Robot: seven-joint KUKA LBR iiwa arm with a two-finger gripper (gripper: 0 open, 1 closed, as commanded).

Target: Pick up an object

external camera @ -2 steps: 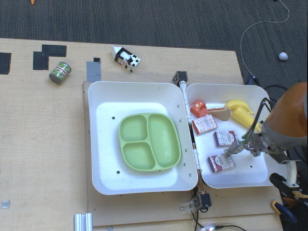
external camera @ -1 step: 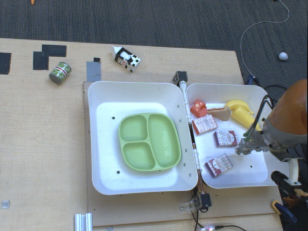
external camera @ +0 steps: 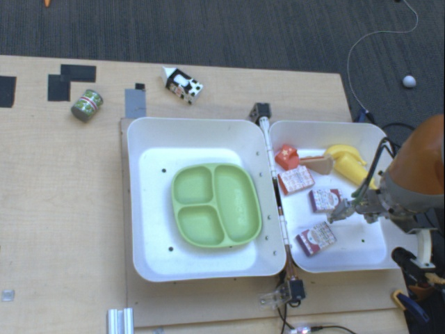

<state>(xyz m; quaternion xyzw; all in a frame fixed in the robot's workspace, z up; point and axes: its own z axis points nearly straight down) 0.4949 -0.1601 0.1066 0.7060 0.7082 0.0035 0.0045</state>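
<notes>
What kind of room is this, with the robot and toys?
Probably a robot testing lab: a grey arm with an orange band reaches over two shallow white bins, one holding toy food like a yellow plastic banana, beside loose cables.

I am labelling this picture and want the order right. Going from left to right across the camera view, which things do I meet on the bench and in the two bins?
Small can → toy cow → green divided plate → red block → yellow banana → gripper, arm behind it.

My arm (external camera: 421, 165) runs off the right edge beside the right bin (external camera: 375, 259), covering the bin's right rim. My fingertips blur against the bin's floor.
</notes>
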